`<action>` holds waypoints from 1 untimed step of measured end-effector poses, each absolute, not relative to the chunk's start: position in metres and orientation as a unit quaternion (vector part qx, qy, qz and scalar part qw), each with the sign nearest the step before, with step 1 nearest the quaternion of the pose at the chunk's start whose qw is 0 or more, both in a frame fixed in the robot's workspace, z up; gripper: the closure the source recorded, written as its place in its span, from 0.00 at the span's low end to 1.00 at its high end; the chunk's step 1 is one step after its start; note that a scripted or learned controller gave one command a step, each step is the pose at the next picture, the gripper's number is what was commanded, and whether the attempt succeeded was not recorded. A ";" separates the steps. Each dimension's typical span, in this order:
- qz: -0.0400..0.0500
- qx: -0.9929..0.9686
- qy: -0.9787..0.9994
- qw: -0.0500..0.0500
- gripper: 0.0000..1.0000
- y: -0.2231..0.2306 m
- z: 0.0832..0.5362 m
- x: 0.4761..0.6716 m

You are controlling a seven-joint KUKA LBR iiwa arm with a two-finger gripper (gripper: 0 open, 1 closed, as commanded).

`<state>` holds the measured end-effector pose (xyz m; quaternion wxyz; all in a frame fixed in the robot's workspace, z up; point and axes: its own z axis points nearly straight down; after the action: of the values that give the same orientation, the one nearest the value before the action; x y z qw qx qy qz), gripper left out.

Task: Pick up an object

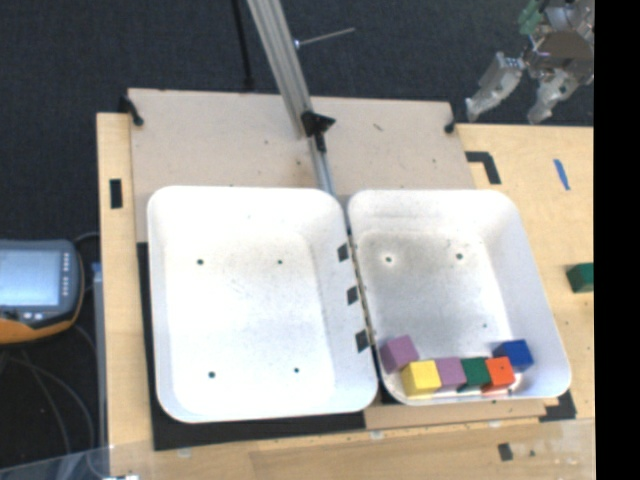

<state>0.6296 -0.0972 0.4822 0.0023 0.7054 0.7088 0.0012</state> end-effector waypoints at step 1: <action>-0.002 0.708 0.707 -0.002 0.00 -0.088 0.417 0.595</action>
<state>0.5947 -0.0881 0.4166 -0.0021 0.7077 0.7065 -0.0025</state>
